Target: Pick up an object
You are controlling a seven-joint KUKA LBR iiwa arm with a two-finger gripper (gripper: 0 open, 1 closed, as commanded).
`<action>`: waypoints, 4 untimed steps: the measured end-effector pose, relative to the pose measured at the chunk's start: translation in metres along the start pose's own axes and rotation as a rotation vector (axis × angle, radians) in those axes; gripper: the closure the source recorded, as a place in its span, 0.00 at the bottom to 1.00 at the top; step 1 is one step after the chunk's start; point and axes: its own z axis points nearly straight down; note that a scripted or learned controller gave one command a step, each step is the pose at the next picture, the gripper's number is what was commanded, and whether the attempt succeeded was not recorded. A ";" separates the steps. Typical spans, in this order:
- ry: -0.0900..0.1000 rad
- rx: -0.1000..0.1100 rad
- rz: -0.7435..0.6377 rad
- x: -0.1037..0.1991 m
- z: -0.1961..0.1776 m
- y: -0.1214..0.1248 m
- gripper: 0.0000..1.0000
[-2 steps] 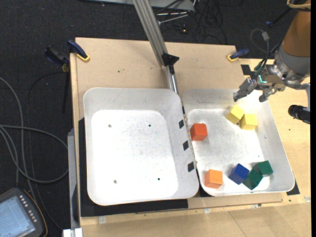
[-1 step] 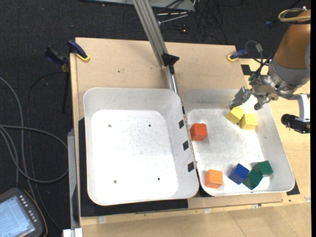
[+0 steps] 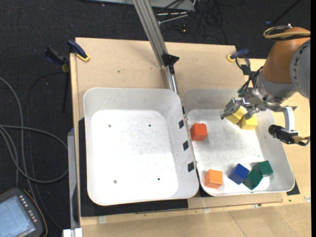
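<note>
Two yellow blocks sit touching the tool.

Blue clamps at bench corners

Wooden bench; two white bins side by side.

The gripper is placed over the far part of the right bin, with two blocks set touching each other directly under it. One block is found to its left and slightly nearer. Another block and a cluster of three blocks are set well nearer. The left bin lies far to its left
</note>
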 end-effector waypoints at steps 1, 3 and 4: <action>-0.005 -0.024 0.000 -0.001 0.019 0.006 0.00; -0.003 -0.012 -0.002 -0.003 -0.053 0.007 1.00; -0.003 -0.013 -0.003 -0.003 -0.100 0.016 1.00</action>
